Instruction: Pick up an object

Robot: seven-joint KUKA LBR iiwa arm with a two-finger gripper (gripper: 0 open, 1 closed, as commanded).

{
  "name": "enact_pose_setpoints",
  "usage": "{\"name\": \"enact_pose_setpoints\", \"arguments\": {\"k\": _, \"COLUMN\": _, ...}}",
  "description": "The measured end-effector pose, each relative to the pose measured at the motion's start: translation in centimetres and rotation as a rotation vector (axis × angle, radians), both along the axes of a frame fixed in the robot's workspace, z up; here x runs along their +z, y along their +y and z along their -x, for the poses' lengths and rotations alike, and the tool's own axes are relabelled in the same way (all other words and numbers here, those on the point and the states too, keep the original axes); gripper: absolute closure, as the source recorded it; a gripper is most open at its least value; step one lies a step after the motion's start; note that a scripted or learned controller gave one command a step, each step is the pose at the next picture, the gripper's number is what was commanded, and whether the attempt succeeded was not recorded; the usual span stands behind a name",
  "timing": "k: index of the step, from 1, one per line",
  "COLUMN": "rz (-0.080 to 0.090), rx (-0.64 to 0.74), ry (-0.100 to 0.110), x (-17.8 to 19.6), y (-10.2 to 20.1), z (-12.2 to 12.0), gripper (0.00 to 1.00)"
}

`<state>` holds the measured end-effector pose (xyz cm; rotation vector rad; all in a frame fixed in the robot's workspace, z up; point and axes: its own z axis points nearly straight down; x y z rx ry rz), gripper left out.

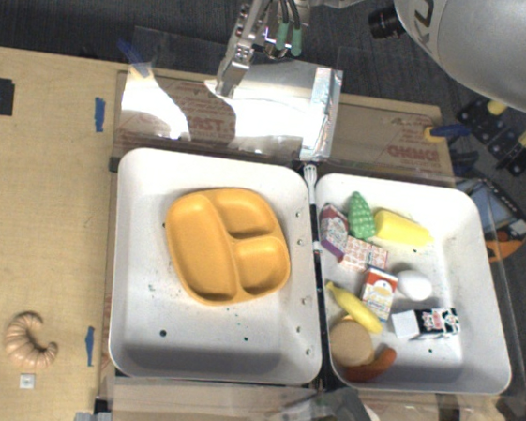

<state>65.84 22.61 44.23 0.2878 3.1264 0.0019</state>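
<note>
No target is named, so honestly the yellow plastic toy banana (356, 309) looks like the easiest pick in the right-hand white bin (482, 277): probably light, hard and a bit slick, so I'd pinch it across the middle where it's narrowest. It's well below the gripper (229, 80) and off to its right, jammed between a small red-and-white carton (378, 293) and a round tan bun-like toy (351, 342). That crowding is my worry, since the fingers could easily bump a neighbour. Further from the gripper's reach, a black-and-white printed box (436, 322) sits beside a white egg-shaped piece (414, 286). A green bumpy toy (360, 216) and a yellow corn-like piece (399, 229) lie nearer. Almost directly below the tool, the left-hand white bin (137, 238) holds an orange divided plastic plate (227, 244), stiff but wide and awkward. The gripper hangs above the back of the bench with nothing visibly in it, but I can't tell how it's set, since shiny foil (274, 112) behind it blurs things. The arm (491, 33) is cut off at the top.
</note>
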Motion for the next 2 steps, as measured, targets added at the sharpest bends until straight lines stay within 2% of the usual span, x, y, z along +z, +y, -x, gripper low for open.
{"name": "enact_pose_setpoints", "arguments": {"k": 1, "rz": -0.001, "rx": 0.299, "ry": -0.004, "x": 0.0, "y": 0.0, "z": -0.3, "gripper": 1.00}}
{"name": "enact_pose_setpoints", "arguments": {"k": 2, "rz": 0.000, "rx": 0.613, "ry": -0.009, "x": 4.5, "y": 0.0, "z": -0.9, "gripper": 1.00}}
